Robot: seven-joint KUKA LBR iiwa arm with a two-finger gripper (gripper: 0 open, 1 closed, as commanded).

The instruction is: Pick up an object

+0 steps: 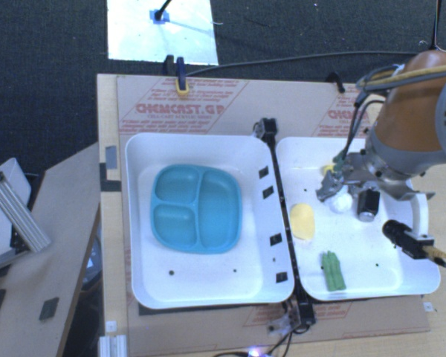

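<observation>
Camera view from above, slanted; two white bins side by side; blue divided plate (197,208) in left-hand bin (208,274); in right-hand bin (372,266), gripper (333,188) low beside a white ball (343,201) (open or closed: cannot tell); pale yellow lump (302,220) near the divider; green piece (332,270) nearer the front rim.

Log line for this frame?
gripper: over right white bin, beside small white ball | grasp: not seen | pale yellow piece, green ridged piece: free | left white bin: blue divided plate
</observation>
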